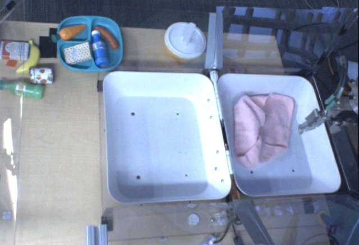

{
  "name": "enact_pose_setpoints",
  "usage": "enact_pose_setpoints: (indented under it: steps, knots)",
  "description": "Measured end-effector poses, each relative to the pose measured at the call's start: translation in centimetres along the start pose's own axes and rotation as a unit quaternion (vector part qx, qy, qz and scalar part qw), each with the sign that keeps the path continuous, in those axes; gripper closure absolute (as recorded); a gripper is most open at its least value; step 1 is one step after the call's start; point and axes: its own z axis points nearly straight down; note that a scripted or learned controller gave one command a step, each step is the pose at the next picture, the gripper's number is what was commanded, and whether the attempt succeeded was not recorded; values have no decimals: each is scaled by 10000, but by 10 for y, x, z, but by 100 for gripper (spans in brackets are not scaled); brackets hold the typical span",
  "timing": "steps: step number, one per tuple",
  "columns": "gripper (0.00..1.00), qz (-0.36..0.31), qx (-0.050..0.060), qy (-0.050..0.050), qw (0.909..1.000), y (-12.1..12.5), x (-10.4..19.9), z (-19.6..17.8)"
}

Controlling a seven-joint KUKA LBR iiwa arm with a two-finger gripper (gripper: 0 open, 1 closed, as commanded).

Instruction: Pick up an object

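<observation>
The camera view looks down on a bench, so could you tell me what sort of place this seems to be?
Probably a robotics lab set up for picking trials. Two white bins sit side by side on a wooden bench, a pink cloth lies in the right one, and a blue tray of toy food sits nearby.

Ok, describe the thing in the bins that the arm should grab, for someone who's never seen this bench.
Two white bins sit side by side; look in the right bin. A crumpled pink cloth lies there, left of the gripper. It is soft, folded and the only pink thing on the bench.
</observation>
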Motion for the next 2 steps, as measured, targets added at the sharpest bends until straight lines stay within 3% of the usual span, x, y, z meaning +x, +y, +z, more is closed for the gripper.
enact_pose_setpoints:
  steps: [1,2]
  knots:
    - [0,-239,-24,-2,9997,1,40,167]
    - [0,-1046,-99,-36,9945,33,89,171]
